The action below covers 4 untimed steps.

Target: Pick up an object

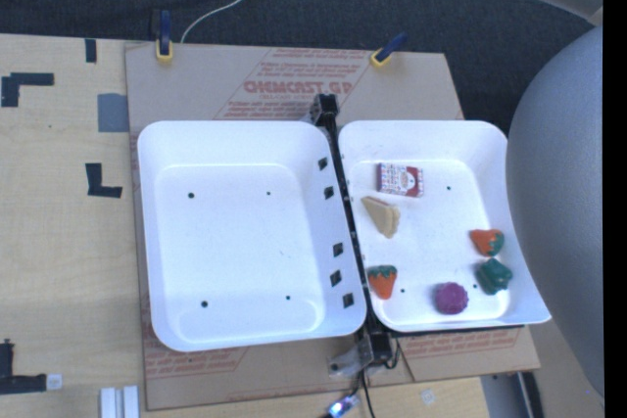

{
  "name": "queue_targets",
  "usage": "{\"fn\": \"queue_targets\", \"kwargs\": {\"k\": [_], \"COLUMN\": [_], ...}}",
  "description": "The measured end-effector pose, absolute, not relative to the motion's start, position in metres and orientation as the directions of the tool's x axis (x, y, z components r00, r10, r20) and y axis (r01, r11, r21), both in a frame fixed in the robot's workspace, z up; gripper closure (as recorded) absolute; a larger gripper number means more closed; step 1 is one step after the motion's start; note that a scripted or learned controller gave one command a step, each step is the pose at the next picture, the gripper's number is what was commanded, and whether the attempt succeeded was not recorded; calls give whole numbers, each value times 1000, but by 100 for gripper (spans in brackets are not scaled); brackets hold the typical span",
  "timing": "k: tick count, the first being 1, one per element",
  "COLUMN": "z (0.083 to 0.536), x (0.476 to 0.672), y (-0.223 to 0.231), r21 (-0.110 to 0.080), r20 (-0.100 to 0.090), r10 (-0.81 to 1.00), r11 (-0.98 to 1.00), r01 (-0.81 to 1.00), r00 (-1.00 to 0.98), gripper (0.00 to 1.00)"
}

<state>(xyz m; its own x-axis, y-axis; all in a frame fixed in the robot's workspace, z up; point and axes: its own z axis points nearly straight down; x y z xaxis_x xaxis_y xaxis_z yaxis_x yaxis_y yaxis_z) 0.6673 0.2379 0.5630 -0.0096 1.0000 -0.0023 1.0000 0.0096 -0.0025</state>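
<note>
- The arm (568,162) bulks in grey along the right side, raised above the bench and out of focus. Its gripper's jaws: I cannot tell their state.
- Two white bins sit side by side on a brown board (294,83), which yellow and blue clamps pin at its far edge, probably so nothing shifts during grasps.
- The left bin (157,210) has a bare floor, likely the drop side.
- The right bin (460,137) holds all the candidates, lying loose and mostly apart, which should leave room to reach each one.
- A red-and-white carton (399,179) lies flat near the far end, with a tan wedge (383,215) just beside it, toward the divider.
- A red strawberry (382,281) rests against the divider wall, so access there looks tight.
- A purple ball (451,298) sits near the front rim.
- A green piece (493,275) and an orange piece (487,241) huddle close together by the right wall, awkward to separate.
- No object is lifted yet; the pick is not begun.
</note>
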Motion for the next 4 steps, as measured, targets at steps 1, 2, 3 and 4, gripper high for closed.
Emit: {"fn": "queue_targets", "kwargs": {"k": [1, 2, 3, 4], "z": [563, 573, 572, 582], "x": [667, 667, 667, 668], "y": [238, 239, 239, 241], "r21": [-3, 2, 0, 8], "r20": [-2, -2, -2, -1], "r10": [1000, 1000, 1000, 1000], "r11": [10, 10, 10, 9], "r01": [1000, 1000, 1000, 1000], "r00": [-10, -10, -10, -9], "gripper": [0, 100, 0, 100]}}
